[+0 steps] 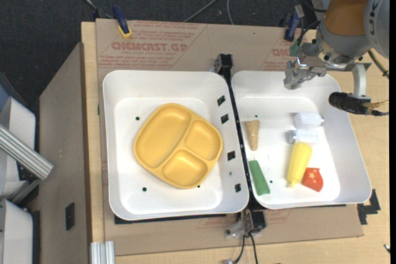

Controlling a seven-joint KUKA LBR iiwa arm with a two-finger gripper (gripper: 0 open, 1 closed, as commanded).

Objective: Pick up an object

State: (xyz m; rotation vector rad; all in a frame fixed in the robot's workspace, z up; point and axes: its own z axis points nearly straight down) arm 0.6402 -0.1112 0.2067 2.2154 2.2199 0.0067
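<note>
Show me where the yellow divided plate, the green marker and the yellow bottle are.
yellow divided plate (178,144), camera view, on the ridge where its compartments meet.
green marker (258,177), camera view, middle of its body.
yellow bottle (299,161), camera view, middle of its body.

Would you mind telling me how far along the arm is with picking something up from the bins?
Nothing looks done yet: the yellow bottle, red piece, green block, cone and white pieces all lie in the right bin, and the yellow tray sits in the left bin. In hand: the pincer hovers at the right bin's far edge, carrying nothing visible. Left: descend, grasp, lift.
</note>
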